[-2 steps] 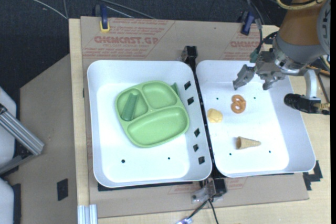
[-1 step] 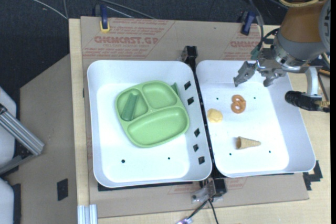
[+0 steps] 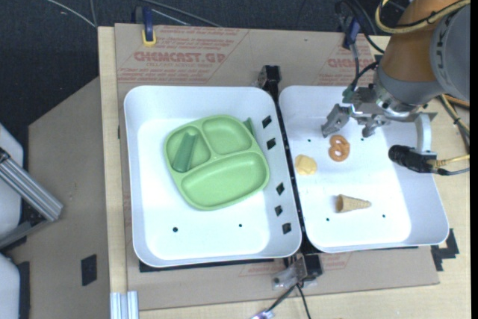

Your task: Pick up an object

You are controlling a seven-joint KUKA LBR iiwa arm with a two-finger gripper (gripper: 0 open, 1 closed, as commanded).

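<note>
We record the gripper (image 3: 349, 121) with fingers spread apart and nothing between them, hovering over the right bin (image 3: 418, 220) near its far edge. Just below the fingertips lies an orange pretzel (image 3: 339, 149), apart from them. A yellow lump (image 3: 305, 164) sits by that bin's left edge; a cone (image 3: 351, 203) lies toward its near edge. The left bin (image 3: 149, 228) carries a green divided plate (image 3: 224, 179), a dark green stick (image 3: 184, 152) in its far-left compartment.
</note>
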